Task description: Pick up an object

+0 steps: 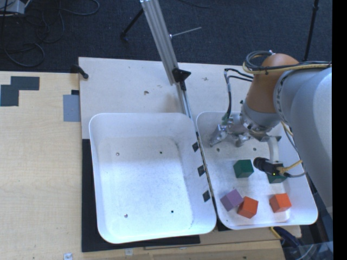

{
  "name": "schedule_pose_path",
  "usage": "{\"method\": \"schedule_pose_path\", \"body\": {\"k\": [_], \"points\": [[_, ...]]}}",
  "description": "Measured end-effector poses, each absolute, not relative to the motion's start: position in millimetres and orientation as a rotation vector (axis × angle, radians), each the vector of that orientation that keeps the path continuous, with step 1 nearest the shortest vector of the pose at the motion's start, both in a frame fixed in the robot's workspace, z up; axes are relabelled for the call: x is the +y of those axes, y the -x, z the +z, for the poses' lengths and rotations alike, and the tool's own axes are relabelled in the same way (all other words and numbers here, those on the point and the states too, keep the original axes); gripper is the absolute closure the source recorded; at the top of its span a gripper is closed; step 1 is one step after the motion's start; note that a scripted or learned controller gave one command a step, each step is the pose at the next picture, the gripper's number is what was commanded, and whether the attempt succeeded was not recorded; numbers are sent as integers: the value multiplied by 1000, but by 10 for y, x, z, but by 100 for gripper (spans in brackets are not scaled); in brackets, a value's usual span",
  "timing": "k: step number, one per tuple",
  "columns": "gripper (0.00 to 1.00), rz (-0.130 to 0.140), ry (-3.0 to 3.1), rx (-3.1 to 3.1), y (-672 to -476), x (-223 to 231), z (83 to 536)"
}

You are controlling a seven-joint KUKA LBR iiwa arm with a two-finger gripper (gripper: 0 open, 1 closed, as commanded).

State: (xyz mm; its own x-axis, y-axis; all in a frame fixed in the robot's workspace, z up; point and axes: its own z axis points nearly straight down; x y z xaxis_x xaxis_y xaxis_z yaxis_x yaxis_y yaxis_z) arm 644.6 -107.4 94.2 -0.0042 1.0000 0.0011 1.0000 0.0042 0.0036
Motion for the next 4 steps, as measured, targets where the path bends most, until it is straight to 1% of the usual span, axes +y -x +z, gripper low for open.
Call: {"method": "schedule_pose_path", "body": {"k": [1, 2, 3, 4], "points": [[0, -1, -2223, 2221, -5851, -1173, 920], [0, 1, -2225, 2215, -5160, -1416, 926], [0, 0, -2221, 2222, -5454, -1477, 923], [100, 0, -2226, 2219, -5442, -1484, 1018]]}}
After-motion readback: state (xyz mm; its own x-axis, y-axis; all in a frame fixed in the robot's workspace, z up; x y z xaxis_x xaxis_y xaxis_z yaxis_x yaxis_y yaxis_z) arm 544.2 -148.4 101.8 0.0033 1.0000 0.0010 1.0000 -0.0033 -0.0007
